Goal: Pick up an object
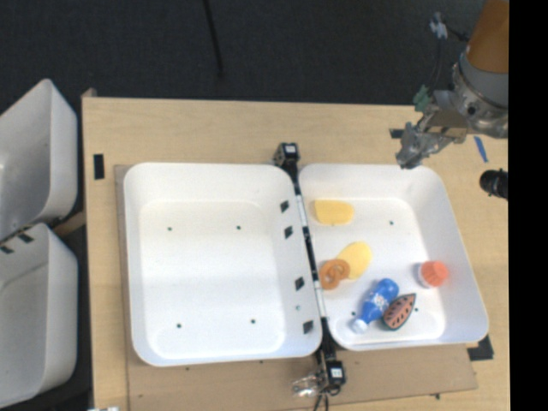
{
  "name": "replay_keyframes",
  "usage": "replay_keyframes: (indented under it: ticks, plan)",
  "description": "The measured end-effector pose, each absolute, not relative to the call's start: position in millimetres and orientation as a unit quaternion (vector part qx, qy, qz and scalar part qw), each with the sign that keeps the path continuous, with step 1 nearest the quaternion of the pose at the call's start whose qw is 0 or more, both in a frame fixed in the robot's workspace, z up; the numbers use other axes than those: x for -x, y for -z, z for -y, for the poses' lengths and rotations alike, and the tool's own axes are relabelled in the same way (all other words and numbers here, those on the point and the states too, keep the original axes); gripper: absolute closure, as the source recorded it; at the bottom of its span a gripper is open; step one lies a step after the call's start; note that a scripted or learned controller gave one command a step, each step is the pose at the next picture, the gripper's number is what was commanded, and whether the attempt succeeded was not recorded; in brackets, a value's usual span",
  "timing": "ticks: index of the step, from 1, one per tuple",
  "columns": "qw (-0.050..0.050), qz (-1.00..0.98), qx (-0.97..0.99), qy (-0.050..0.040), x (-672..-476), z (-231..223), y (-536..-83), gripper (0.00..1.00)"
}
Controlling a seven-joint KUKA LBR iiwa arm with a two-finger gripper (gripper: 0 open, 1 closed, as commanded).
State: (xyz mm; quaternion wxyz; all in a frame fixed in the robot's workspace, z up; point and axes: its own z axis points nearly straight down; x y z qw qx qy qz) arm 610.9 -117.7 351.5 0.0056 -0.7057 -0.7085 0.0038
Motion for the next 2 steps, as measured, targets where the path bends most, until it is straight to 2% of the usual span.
replay_keyframes:
  ticks: [1,2]
  plan:
    - [-0.010,0.706,0.708,0.0045,-605.6,160.3,-518.9,1.00]
    - [0.007,0.707,0.707,-0.0047,-575.8,134.8,-338.2,1.00]
